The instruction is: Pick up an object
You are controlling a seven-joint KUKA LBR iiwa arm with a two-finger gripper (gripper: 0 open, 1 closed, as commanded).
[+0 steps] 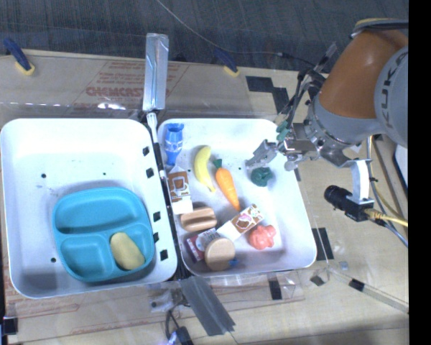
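My gripper [276, 155] hangs over the right side of the right bin [302, 221], its fingers spread open with nothing between them. Just below it a small teal object [260, 176] lies on the bin floor. Further left in this bin are a yellow banana [202, 165], an orange carrot [227, 185], a blue bottle [174, 141] and a brown and white carton [178, 189]. Toward the front lie a bread roll [198, 218], a snack packet [241, 221], a red fruit [262, 236] and a round tan piece [219, 251].
The left bin [21, 164] holds a blue compartment tray [93, 218] with a yellow potato-like piece [127, 251] in its front right compartment. A raised divider [160, 185] separates the two bins. The arm's orange band [359, 70] looms at the right.
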